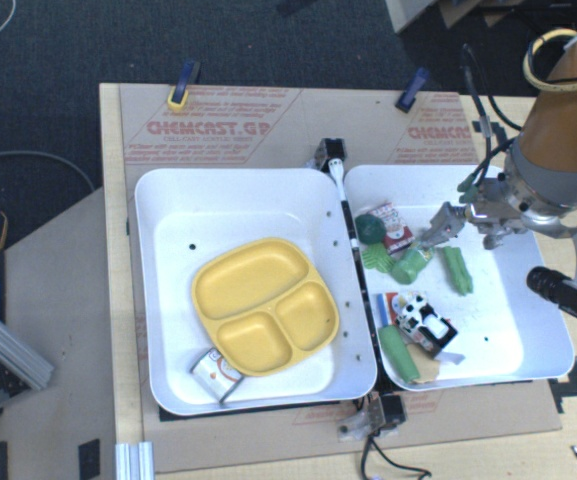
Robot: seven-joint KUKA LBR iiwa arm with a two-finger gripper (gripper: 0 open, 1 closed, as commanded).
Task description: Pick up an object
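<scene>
Green toys point(408, 264) cluster in the right bin point(538, 358), just down-left of the gripper point(444, 224); its finger spread cannot be told.

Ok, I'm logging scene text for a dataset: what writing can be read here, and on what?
"CHEMCAST GP": red print on the brown board under the bins, repeated toward its right.
Small carton beside the yellow tray: print too small to read.
Red-and-white packet: blurred, unreadable.

One fixed camera above the bench point(268, 118), looking down at a slant, far enough back to take in both white bins point(158, 268) side by side, dark floor past the far edge, arm point(558, 128) entering from the right
</scene>
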